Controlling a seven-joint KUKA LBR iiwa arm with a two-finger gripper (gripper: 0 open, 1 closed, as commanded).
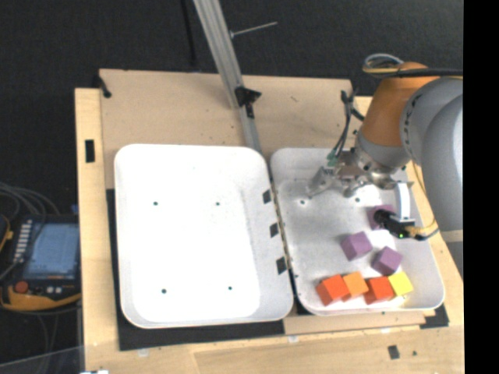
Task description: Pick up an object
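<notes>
Your gripper (323,179) hangs over the upper part of the right bin (312,232); you cannot tell its state from this angle. Your blocks wait near the bin's lower right corner: two purple cubes (357,245), and below them a row of red-orange block (334,288), orange block (355,284), red block (380,289) and yellow block (401,284).

Both bins (191,162) are white. The blocks: two purple (357,245), two red-orange (334,288), one lighter orange (356,283), one yellow (401,284). The arm (437,139) is grey with an orange band (387,115).
</notes>
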